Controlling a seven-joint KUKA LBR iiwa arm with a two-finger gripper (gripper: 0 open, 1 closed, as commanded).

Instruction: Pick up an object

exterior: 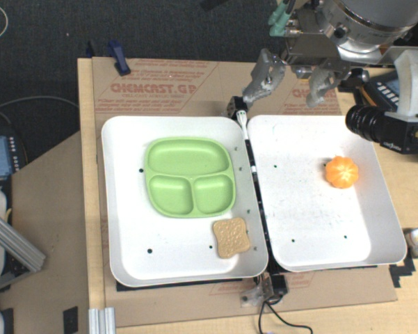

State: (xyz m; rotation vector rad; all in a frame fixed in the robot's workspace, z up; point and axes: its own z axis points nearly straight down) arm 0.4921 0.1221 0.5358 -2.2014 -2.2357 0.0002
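Two words, "CHEMCAST GP", show in red on the brown board (pixel 160 85). The orange (pixel 341 172) is round and ridged. The gripper (pixel 289 86) hangs spread wide, holding nothing.

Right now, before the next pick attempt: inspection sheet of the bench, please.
Surface: cardboard sheet on the bench carries two white bins, left bin and right bin, side by side and touching along their inner rims.
Job's things: orange fruit in the right bin, toward its far right; green divided tray in the left bin; tan cracker just in front of the tray, near the inner rim.
Clutter: blue clip on the cardboard's far left corner.
End effector: open, above the right bin's far edge, holding nothing.
Cables: black cable trailing from the bench front; grey cable on the floor at left.
Surroundings: dark carpet; black device at right.
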